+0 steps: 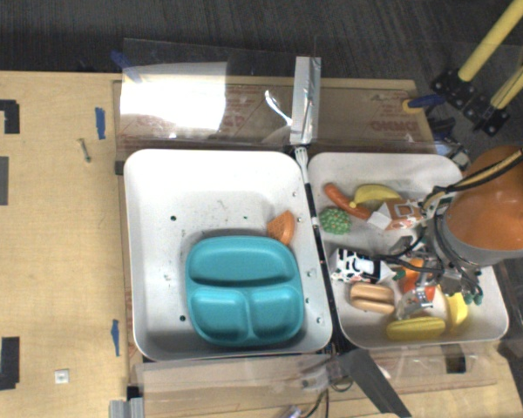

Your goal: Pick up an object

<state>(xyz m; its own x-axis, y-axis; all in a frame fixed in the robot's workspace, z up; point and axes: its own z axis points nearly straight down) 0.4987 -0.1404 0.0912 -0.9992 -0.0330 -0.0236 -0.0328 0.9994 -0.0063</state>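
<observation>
**Pincer low among crowded toys**

The pincer [427, 290] sits low in the right bin [497, 325], among packed toy food; whether it is apart or together, I cannot tell; a hot dog [371, 297] and banana [416, 327] lie just beside it, near the front wall; the left bin [157, 225] holds a teal tray [242, 290], with open floor behind it.

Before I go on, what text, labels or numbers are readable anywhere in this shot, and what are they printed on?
Nothing reads cleanly.
Reddish print on the cardboard strip behind the right bin: too blurred to read.
Fainter reddish print on the cardboard behind the left bin, under clear plastic: washed out by glare.
Small white packet among the toys: markings too small to read.
</observation>
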